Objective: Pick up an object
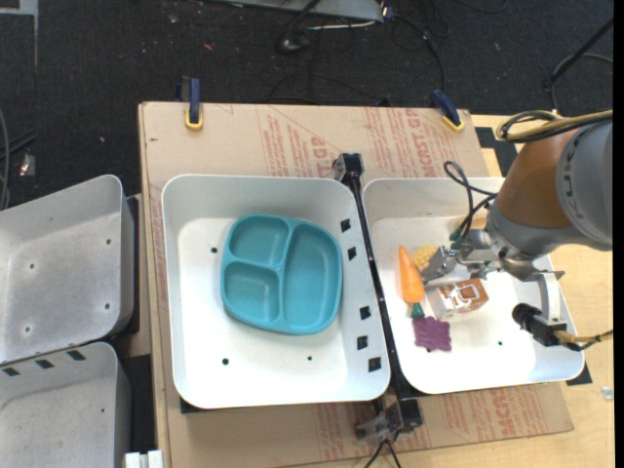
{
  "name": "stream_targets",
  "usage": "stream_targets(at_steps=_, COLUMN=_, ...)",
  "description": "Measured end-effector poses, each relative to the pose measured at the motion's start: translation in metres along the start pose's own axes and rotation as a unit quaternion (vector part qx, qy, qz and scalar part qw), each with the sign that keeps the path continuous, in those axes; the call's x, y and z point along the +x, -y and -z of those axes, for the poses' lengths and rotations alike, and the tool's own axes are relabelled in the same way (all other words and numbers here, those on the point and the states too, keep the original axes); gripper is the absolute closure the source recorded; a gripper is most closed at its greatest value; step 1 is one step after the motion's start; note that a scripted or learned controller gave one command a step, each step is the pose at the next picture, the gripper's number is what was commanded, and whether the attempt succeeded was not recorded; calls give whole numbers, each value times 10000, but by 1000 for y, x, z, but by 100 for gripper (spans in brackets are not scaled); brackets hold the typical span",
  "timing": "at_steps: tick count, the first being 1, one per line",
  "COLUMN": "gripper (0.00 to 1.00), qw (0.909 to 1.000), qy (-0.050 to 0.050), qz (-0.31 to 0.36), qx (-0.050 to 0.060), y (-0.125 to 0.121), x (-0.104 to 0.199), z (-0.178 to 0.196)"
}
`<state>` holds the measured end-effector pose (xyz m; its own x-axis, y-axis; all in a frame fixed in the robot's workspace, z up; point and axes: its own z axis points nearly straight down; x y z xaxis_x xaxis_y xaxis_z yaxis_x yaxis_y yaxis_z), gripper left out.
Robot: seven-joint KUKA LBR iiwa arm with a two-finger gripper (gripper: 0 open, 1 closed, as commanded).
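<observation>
One small brown-and-white box (462, 297) is sitting right under the gripper (456, 266) in the right bin (507, 364), the carrot (410, 276) is lying just to its left with its long axis running near-to-far, and I can't tell how the gripper's set.

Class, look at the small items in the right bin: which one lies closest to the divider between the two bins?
The orange carrot. It lies lengthwise beside the divider, left of the purple piece and the brown-and-white box.
</observation>
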<state>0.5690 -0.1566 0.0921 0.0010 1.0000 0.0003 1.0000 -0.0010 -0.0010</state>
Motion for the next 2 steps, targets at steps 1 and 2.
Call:
stream_targets(at_steps=1, gripper=100, qw=10000, qy=2, qz=-2, qx=-9, y=-1, x=0, z=10)
stream_targets(at_steps=2, gripper=100, qw=10000, qy=11, qz=16, qx=-37, y=-4, x=0, z=74)
